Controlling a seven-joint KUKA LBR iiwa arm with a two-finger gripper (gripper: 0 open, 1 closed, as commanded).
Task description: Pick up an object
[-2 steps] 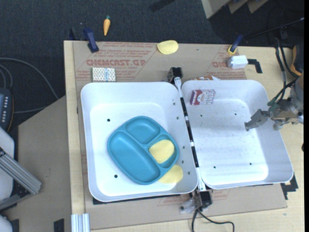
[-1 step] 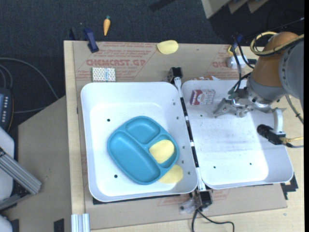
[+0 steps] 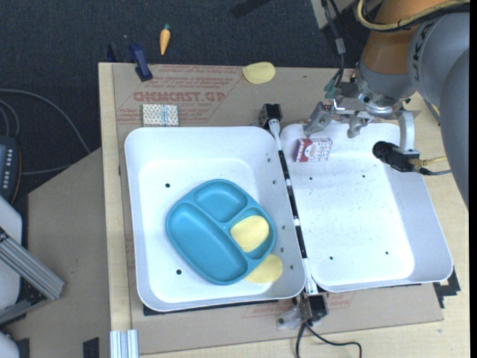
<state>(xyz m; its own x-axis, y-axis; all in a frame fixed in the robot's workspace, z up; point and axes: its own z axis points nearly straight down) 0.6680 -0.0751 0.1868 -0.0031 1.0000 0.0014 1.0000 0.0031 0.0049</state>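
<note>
At the far corner of the right bin (image 3: 417, 222), near the divider, the gripper (image 3: 339, 116) hangs above and just behind a small red-and-white carton (image 3: 311, 151), the only pickable item in this bin. The fingers (image 3: 320, 118) stand apart, with nothing between them. The carton lies flat on the bin floor close to the far wall. To do the step well, the fingers should likely be centred over the carton, aligned across its narrower side, and lowered fully before closing; the nearby wall and the black hinge strip (image 3: 289, 192) leave little margin, so a finger may catch the rim. The left bin (image 3: 149, 162) holds a blue compartment tray (image 3: 209, 233) with a yellow piece (image 3: 250, 232) in one section and another yellow piece (image 3: 264, 270) touching its near edge. Outside the bins, on the cardboard base (image 3: 201, 88), lie a patterned packet (image 3: 160, 114), a yellow disc (image 3: 258, 72) and a blue clip (image 3: 139, 61); a toy carrot (image 3: 165, 39) rests on the dark floor beyond.
</note>
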